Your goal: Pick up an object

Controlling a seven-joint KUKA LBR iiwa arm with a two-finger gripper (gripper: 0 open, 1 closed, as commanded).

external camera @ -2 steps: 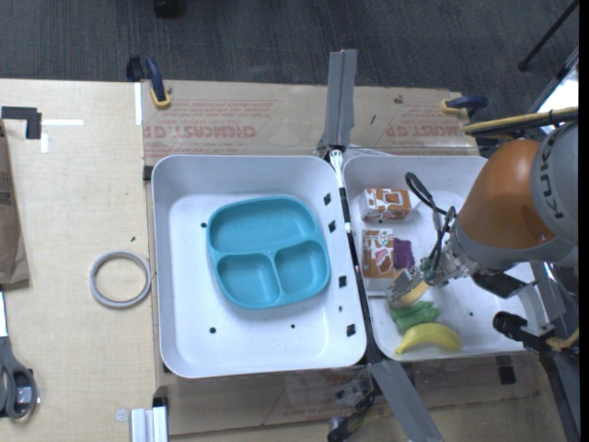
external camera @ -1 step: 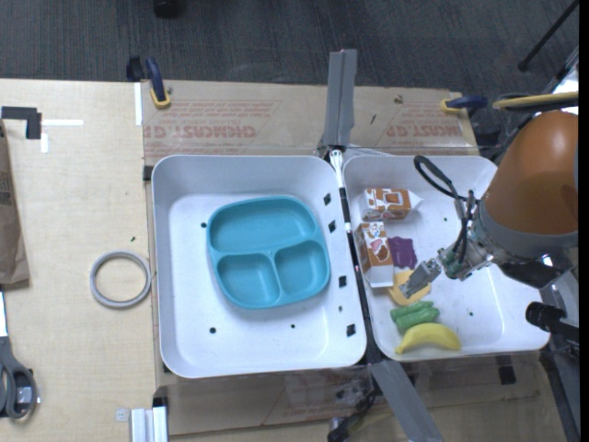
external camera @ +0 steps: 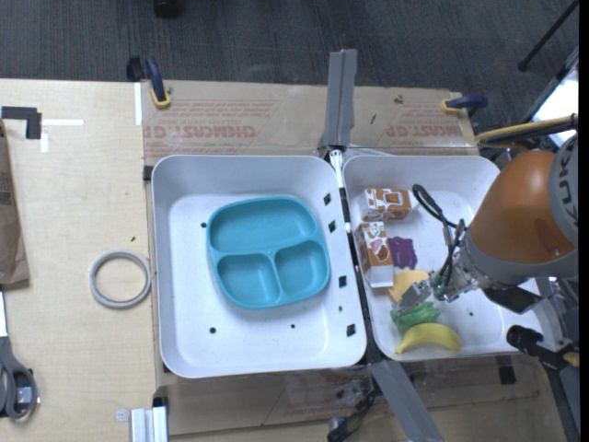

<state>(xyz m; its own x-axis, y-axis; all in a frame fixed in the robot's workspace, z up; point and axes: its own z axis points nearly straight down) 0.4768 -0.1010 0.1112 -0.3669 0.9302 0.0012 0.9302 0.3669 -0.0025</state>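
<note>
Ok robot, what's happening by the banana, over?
Tool low in right bin, over the toy food. Banana and green piece lying loose. Grip unclear. Blue tray in left bin, out of the way.

Two white bins sit side by side at mid-frame. The left bin [external camera: 175,274] holds a teal divided tray [external camera: 268,251] near its centre. The right bin [external camera: 479,330] holds a cluster along its left side: two small printed cartons [external camera: 386,203] and [external camera: 375,245], a purple piece [external camera: 403,250], a yellow wedge [external camera: 406,284], a green item [external camera: 415,315] and a banana [external camera: 428,339] at the lower edge. The arm [external camera: 526,215] enters from the right, its gripper [external camera: 440,288] low beside the yellow wedge. A grey ring [external camera: 121,278] lies at left on the bench [external camera: 74,201].
</note>
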